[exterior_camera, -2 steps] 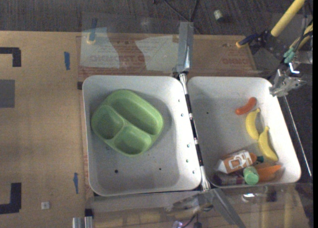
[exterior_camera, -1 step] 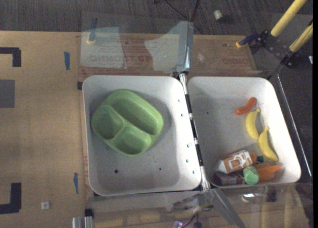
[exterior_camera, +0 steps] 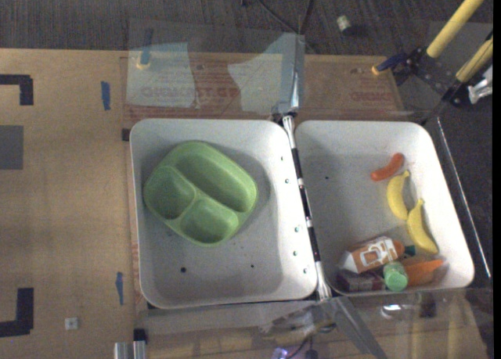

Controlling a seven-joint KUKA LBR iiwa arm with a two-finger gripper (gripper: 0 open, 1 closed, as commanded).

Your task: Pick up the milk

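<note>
The milk carton (exterior_camera: 374, 255) lies on its side near the front edge of the right bin (exterior_camera: 344, 162), untouched, so the pick is not yet begun; gripper state cannot be told.

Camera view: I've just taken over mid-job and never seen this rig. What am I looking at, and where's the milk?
One fixed camera looks down at a slant on a bench with two white bins. The left bin holds a green divided plate. The right bin holds a red sausage, two bananas and, near its front edge, the milk carton, orange and white, lying on its side. Everything rests in the bins.
</note>
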